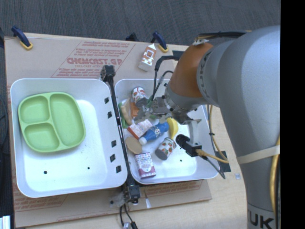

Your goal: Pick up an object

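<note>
In the right white bin (200, 173), a small red-and-white carton (144, 164) lies nearest, then a red-labelled can (165, 148) and a blue-and-white bottle (155, 132). The gripper (151, 109) is down just beyond the bottle, among the clutter; its grip cannot be told.

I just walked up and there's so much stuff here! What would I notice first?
First, the big grey robot arm with its orange band, reaching in from the right over the right bin. Under it lies a jumble of small things, like a blue bottle and a red-and-white can. In the left bin sits a bright green divided plate.
</note>
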`<state>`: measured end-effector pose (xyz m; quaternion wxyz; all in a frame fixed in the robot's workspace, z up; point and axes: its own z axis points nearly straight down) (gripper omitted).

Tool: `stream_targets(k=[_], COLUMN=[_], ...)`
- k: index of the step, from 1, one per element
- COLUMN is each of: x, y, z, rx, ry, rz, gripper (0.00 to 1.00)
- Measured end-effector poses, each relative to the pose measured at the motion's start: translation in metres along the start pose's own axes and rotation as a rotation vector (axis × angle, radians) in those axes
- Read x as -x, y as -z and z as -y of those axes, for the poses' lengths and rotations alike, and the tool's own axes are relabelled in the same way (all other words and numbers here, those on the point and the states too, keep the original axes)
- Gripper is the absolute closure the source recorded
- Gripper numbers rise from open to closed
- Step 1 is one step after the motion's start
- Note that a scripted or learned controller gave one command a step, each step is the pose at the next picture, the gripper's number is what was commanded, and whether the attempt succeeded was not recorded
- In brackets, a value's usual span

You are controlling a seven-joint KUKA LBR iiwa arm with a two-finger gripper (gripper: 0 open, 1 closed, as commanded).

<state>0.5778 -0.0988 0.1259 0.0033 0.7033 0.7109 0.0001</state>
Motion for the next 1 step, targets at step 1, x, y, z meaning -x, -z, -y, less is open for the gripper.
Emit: stream_targets(k=[1], x=[-0.0002], y=[0.0104], z=[-0.0008], rx=[0.001], ry=[0.002], rz=[-0.001], gripper=[1.0])
